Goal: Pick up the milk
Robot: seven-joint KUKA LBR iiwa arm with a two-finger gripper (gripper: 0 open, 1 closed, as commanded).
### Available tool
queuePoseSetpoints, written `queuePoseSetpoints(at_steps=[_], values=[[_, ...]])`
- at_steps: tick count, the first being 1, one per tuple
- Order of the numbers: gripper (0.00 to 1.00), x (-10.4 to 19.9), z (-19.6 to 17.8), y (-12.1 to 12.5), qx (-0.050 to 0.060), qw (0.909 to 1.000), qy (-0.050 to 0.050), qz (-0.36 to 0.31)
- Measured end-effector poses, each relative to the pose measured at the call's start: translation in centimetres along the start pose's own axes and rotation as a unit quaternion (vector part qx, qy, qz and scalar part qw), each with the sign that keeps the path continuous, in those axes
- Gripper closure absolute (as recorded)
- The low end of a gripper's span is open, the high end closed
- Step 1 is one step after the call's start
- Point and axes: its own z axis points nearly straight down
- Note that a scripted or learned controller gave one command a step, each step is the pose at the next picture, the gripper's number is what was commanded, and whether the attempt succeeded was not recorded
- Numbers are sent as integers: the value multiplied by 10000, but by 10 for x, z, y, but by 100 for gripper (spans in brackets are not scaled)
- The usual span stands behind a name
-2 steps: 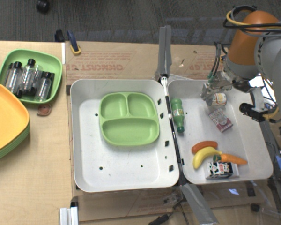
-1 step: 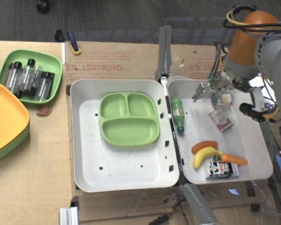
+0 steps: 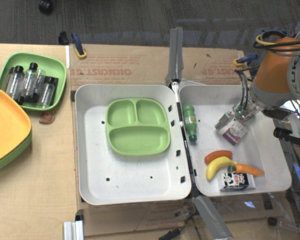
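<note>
The milk carton [image 3: 236,181] lies at the right bin's [image 3: 275,149] front edge beside a carrot [image 3: 248,170], banana [image 3: 217,167] and green bottle [image 3: 190,123]; the gripper [image 3: 238,118] hangs well behind it, grip state unclear. A green divided plate [image 3: 138,126] sits in the left bin [image 3: 92,174].

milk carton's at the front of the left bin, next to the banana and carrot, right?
Not quite: the camera view shows the milk carton at the front of the right bin, not the left. The rest holds: it sits next to the banana and the carrot.
</note>
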Motion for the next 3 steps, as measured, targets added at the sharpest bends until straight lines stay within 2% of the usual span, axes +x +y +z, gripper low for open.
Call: queuePoseSetpoints(at_steps=[1, 2, 3], values=[[0, 11, 0, -38, 4, 9919, -9, 1270], [100, 10, -9, -38, 5, 9917, -11, 1287], [100, 51, -77, -1, 3, 9978, -13, 665]])
